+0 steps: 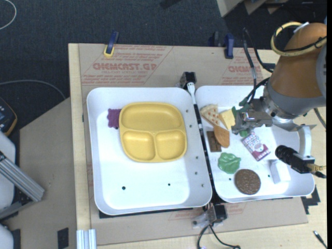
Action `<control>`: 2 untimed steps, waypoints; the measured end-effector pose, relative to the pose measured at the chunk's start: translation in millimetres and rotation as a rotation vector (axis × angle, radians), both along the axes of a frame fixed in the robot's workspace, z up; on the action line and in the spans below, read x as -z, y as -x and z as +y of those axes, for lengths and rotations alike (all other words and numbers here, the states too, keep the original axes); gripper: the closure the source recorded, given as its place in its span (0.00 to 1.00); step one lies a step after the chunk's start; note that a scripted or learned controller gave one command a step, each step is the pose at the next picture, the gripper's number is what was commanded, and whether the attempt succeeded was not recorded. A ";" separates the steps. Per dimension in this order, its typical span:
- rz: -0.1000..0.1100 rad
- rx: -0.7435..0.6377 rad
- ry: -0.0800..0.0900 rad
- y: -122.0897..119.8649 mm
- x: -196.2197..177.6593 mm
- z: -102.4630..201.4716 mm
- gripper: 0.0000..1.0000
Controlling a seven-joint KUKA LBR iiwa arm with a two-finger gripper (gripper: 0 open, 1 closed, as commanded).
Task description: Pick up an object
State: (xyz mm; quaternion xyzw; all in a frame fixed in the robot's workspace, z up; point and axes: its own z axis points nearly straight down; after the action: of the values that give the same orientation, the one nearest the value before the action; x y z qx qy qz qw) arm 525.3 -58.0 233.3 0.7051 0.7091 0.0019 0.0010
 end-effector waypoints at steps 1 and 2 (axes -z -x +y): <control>0.005 0.002 -0.001 1.2 2.0 29.3 1.00; 0.007 0.006 0.001 11.1 0.0 25.1 1.00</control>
State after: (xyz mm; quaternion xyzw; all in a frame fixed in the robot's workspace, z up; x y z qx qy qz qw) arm 514.2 -32.9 233.3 0.7072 0.7070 -0.0007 -0.0011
